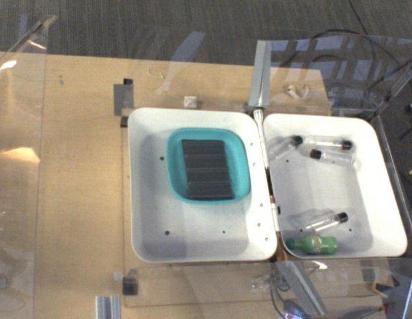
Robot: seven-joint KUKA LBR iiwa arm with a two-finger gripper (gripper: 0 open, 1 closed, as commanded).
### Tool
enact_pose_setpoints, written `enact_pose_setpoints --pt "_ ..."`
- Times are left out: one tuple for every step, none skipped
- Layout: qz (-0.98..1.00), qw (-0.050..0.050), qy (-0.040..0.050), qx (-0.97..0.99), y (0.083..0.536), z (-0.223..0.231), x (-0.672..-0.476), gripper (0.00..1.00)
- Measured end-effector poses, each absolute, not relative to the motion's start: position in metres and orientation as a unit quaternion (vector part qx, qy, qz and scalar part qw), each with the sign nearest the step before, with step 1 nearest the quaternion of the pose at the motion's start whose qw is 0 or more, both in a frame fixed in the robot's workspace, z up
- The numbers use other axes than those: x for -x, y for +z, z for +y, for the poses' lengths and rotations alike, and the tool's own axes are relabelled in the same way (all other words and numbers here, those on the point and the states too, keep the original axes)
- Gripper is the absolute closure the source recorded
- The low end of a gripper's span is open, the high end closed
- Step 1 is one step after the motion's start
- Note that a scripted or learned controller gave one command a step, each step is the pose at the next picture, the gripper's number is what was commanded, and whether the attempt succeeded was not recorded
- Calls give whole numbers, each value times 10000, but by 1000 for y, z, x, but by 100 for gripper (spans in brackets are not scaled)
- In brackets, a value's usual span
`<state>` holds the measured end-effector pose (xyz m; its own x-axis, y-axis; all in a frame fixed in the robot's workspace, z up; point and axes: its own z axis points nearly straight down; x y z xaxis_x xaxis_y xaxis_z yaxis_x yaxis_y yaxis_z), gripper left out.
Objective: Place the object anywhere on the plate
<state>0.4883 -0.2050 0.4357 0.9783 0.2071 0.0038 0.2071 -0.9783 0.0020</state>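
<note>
Teal plate (208,165) with a dark ribbed insert (206,169) sits in the left bin (153,231). Right bin (365,178) holds clear tubes with black caps (325,142) far side, one tube (320,220) nearer, green bottle (314,245) at near-left corner. Gripper state: cannot tell.

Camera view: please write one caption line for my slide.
Teal plate in left bin; clear tubes and green bottle in right bin.

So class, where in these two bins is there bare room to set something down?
Left bin: floor below the teal plate. Right bin: middle, between upper tubes and lower tube. Crowded near the green bottle.
</note>
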Motion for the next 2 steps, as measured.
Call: enact_pose_setpoints --pt "1041 11 18 -9946 436 -205 -488 0" --pt "1039 13 18 -9946 436 -206 -488 0"
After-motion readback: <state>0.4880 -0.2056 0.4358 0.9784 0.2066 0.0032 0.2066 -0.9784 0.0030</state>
